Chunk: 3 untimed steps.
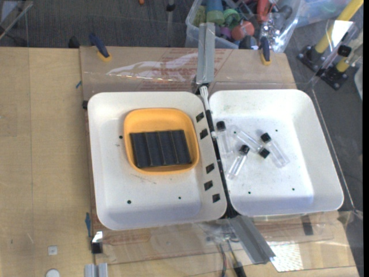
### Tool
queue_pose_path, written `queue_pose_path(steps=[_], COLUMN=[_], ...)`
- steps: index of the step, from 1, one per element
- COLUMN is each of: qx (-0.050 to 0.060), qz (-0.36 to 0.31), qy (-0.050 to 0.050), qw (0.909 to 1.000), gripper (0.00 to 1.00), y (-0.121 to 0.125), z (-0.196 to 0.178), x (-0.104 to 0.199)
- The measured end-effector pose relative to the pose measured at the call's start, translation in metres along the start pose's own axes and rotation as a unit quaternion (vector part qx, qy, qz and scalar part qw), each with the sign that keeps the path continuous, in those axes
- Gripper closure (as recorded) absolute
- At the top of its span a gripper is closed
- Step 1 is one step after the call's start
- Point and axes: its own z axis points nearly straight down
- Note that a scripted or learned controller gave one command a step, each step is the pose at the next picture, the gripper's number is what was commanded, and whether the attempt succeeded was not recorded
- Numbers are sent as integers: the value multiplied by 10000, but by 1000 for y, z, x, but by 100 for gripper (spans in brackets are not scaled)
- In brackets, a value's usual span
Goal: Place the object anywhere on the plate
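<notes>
Camera view: looks down at a slant on two shallow white bins side by side on a tan bench.
Gripper: cannot tell how far open, nor whether anything is held.
Plate: orange, rounded square, lying flat in the left bin, a little toward the far side.
Ribbed block: dark, rectangular, with lengthwise grooves; lies flat on the plate, covers most of its floor, with orange rim visible all round.
Right bin: holds a loose scatter of clear vials with black caps in its left half.
Vials: one lying aslant near the divider; one closer to the far left corner; one toward the middle of the bin. Crowded close; touching or apart cannot be told.
Divider between bins: a row of small black clips along the raised inner rim of the left bin, between plate and vials.
Metal bar: grey, running from the far edge down to where the bins meet.
Blue clamps: one at the far left corner of the board, one at the far right.
Clear tub: beyond the bins, full of mixed coloured items.
Yellow-and-black stand: on the floor past the far right corner.
</notes>
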Motion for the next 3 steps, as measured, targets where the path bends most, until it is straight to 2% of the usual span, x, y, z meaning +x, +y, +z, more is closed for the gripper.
queue_pose_path(steps=[1,2,3], qx=[-14,-18,-16], qz=[-1519,-2676,-3395], qy=[-1,-12,-31], qw=[9884,9635,9406], gripper=[100,100,100], y=[-3,-2,2], z=[-1,0,0], x=[3,2,-3])
